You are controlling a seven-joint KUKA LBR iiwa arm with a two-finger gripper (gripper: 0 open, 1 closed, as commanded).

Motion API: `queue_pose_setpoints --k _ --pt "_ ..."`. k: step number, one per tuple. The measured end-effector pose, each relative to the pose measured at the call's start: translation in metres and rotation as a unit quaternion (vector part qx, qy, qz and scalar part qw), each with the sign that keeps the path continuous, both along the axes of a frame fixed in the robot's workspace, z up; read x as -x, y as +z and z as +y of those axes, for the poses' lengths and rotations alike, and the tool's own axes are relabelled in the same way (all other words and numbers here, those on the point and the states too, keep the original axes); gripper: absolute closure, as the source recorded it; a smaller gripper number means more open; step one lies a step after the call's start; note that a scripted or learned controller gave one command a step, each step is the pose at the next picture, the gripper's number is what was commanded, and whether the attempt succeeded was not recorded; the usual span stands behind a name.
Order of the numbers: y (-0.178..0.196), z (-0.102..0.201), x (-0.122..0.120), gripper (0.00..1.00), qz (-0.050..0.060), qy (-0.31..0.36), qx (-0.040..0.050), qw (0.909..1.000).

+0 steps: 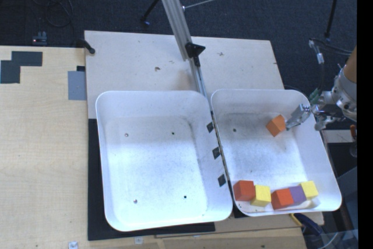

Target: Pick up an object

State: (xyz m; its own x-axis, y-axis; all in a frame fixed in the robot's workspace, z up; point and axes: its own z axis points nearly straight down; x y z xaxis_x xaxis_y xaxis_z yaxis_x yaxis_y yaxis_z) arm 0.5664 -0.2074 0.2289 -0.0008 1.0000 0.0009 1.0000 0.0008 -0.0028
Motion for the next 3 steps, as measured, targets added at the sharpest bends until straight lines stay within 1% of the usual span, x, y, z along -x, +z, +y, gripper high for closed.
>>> queue_pose_setpoints --k 1,2,3 --pt "-0.106 0.000 -0.059 0.00 0.001 0.002 -0.0001 1.0000" --pt "-0.140 0.043 -0.069 0.00 0.001 0.001 -0.0002 1.0000" --pt "-0.129 0.041 -0.068 1.00 0.001 0.002 0.0004 1.0000"
